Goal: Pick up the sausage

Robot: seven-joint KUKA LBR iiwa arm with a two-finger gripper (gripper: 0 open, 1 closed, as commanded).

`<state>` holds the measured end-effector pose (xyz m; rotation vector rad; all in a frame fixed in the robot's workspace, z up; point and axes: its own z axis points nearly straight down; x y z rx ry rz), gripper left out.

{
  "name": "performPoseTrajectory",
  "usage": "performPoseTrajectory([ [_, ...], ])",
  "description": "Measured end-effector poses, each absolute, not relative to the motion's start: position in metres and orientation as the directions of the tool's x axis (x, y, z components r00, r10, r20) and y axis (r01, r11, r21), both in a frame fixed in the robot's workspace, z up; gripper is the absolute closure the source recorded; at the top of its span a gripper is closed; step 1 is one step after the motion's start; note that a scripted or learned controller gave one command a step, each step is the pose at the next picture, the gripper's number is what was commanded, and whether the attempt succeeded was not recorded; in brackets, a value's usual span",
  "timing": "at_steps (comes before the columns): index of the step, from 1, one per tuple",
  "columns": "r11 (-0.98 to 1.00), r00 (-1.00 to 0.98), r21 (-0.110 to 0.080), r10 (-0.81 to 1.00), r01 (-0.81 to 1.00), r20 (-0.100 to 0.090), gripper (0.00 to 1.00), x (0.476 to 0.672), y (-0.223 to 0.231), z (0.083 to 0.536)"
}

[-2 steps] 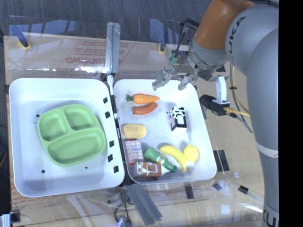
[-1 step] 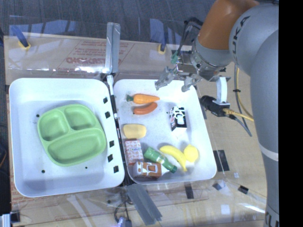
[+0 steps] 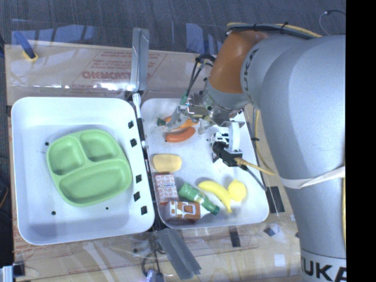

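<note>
Lettering shows in two places: white capitals "UKA" at the lower right of the frame on the grey arm [image 3: 305,110], cut off by the edge, and faint red print on the clear sheet over the desk [image 3: 70,63] at upper left, too blurred to read. The labels on the small red packet [image 3: 165,188] and the brown carton [image 3: 183,211] in the right bin [image 3: 252,213] cannot be made out either. The end effector [image 3: 198,111] sits at the upper centre of the frame, low over the top of the right bin, and whether it is apart or together I cannot tell, since the wrist and its cables hide it. The sausage [image 3: 180,135] lies just below and left of it, on the bin floor, beside an orange carrot-like piece [image 3: 178,122]; contact between them and the tool cannot be judged. Lower in the same bin lie a yellow oval piece [image 3: 167,162], a green bottle [image 3: 198,198], a banana [image 3: 215,194] and a lemon [image 3: 237,190]. The left bin [image 3: 35,216] carries a green divided plate [image 3: 89,167].
</note>
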<state>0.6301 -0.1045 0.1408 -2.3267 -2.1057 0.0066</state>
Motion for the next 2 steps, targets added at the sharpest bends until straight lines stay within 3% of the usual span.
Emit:
performPoseTrajectory([
  [1,-0.034,0.034,0.014,0.999,0.999,-0.001,0.0,0.645,-0.105,0.102],
  [2,-0.031,0.031,0.016,1.0,0.999,-0.004,1.0,0.646,-0.106,0.114],
])
